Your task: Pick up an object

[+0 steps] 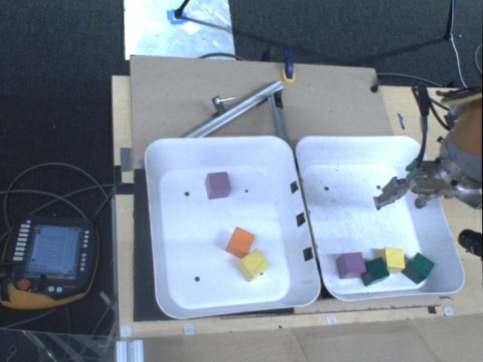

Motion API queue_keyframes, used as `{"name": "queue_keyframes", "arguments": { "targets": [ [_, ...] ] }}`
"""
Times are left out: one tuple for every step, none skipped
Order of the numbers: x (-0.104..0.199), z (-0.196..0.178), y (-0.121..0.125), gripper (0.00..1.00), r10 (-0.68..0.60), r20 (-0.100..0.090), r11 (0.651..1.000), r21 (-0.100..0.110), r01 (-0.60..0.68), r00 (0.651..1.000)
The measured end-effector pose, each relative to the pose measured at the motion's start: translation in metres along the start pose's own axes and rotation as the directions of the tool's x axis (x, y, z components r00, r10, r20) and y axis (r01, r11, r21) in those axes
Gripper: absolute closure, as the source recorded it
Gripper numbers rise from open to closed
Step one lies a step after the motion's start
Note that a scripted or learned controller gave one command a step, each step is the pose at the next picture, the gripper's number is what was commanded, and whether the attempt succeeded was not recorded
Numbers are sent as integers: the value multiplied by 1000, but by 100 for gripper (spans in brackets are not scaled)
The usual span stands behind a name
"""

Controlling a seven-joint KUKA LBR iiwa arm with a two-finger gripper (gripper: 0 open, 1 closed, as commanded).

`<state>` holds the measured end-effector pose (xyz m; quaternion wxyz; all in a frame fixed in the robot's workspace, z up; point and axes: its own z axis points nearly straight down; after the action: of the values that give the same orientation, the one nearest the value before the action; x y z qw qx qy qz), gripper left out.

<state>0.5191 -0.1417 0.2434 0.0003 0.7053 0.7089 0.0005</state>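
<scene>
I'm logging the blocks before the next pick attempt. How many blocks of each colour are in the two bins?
Purple: 2
Yellow: 2
Green: 2
Orange: 1
Total: 7

Pretty clearly a robotics lab we're looking at: a teach pendant (47, 261) with trailing cables sits on dark carpet at the left, two white bins (226, 151) sit on a taped plywood bench (332, 96), and the grey robot arm (462, 153) reaches in from the right.
</scene>
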Motion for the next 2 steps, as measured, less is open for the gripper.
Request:
{"name": "queue_keyframes", "arguments": {
  "targets": [
    [0, 0, 0, 0, 1, 0, 1000, -1, -1, 1000],
    [-5, 60, 4, 0, 3, 0, 1000, 5, -3, 1000]
  ]
}}
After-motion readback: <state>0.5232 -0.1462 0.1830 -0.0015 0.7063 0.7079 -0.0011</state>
